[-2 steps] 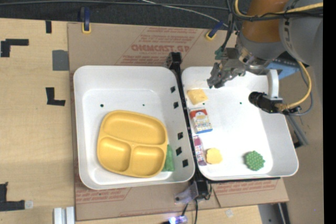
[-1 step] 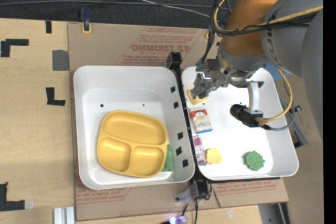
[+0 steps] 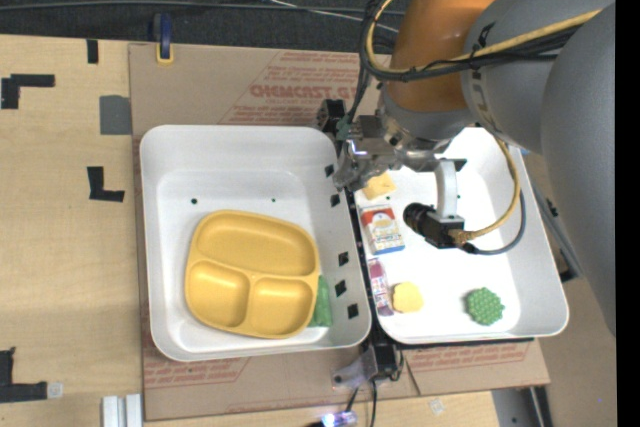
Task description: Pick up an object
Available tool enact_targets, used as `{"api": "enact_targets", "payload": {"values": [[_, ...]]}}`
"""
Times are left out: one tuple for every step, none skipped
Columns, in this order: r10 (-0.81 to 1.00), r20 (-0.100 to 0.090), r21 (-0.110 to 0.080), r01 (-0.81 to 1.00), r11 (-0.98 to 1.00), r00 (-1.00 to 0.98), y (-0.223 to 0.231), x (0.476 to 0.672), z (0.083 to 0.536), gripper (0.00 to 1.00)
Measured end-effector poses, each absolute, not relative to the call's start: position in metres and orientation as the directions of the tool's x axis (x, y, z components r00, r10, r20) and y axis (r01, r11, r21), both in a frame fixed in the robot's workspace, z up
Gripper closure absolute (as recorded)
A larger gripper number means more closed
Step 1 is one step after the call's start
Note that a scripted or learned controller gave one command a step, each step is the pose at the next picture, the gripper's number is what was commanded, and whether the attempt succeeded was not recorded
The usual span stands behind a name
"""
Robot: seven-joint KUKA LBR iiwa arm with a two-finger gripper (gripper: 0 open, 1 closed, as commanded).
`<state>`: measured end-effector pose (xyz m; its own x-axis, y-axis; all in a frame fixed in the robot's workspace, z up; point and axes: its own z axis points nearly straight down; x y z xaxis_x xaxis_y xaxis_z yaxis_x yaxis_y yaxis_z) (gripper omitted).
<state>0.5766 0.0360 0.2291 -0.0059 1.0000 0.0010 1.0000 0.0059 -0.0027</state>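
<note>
**Pick not yet made, gripper low over right bin**

Cardboard-covered bench (image 3: 250,95) carried two white bins. Left bin (image 3: 160,175) held a yellow divided tray (image 3: 250,273) with a green item (image 3: 322,303) at its edge. Right bin (image 3: 545,290) held a small carton (image 3: 382,231), a yellow piece (image 3: 407,297), a green knobbly object (image 3: 485,305), a pale yellow chunk (image 3: 378,185). Gripper (image 3: 362,158) sat low by that chunk, near the bins' shared wall. Probably reaching; finger state couldn't be told. Nothing visibly lifted, so grasp and lift remained.
</note>
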Motion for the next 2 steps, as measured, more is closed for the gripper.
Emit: {"api": "enact_targets", "payload": {"values": [[1.0, 0.001, -0.005, 1.0, 0.006, -0.006, 0.0837, 0.5516, 0.2175, 1.0], [1.0, -0.001, -0.003, 1.0, 0.002, -0.002, 0.0809, 0.5528, 0.2181, 0.0]]}}
